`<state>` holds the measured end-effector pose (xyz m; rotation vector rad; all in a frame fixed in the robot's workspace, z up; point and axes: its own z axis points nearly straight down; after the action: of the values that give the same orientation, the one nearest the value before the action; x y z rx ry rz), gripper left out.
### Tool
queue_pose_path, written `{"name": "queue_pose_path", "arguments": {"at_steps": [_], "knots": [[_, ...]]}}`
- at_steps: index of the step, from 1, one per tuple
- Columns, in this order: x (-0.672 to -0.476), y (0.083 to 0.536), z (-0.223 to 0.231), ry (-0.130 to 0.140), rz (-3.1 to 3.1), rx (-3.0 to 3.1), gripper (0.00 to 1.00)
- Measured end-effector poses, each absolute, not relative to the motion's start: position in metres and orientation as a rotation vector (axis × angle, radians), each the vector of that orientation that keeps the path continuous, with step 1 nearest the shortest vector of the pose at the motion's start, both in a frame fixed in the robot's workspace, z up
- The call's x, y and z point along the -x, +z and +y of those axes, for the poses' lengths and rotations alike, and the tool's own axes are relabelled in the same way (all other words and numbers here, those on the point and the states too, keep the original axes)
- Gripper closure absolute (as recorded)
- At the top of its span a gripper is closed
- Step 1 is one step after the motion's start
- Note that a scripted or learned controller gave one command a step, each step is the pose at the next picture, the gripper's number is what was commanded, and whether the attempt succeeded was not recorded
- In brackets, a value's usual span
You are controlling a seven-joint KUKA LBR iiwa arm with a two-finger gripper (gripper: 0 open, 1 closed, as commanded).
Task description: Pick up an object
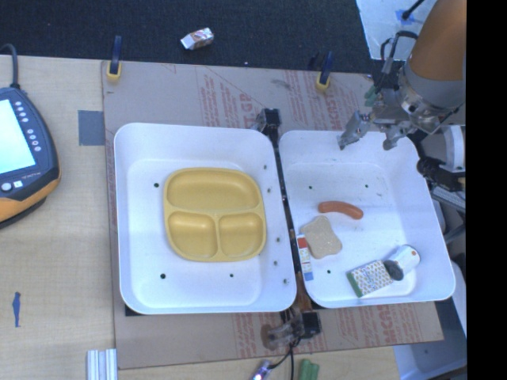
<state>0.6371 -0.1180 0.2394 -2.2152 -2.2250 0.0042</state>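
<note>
1. The gripper [371, 134] hangs over the far edge of the right bin [420, 212], near its upper corner; its two grey fingers [349, 134] are spread apart with nothing between them.
2. Above the wrist, the arm's orange band [440, 30] shows at the view's upper right.
3. In the right bin lie four things. A sausage [341, 209], orange-red, slim and slightly curved, rests near the middle, lying crosswise.
4. Just below it sits a toast slice [322, 237], pale tan with a speckled surface and a rounded top edge, apart from the sausage.
5. Toward the near right corner lies a green-and-white patterned packet [369, 278], tilted, touching a small white bottle [402, 260] with a dark cap end.
6. A small red, white and blue carton [303, 258] lies along the bin's left wall.
7. The left bin [139, 212] holds a yellow divided plate [214, 213] with three compartments, set upright near its centre.
8. All objects rest well apart from the gripper.
</note>
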Motion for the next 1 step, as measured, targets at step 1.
{"name": "queue_pose_path", "arguments": {"at_steps": [1], "knots": [[-0.5983,0.1528,-0.1018,0.008,-2.224,2.215,0.0]]}}
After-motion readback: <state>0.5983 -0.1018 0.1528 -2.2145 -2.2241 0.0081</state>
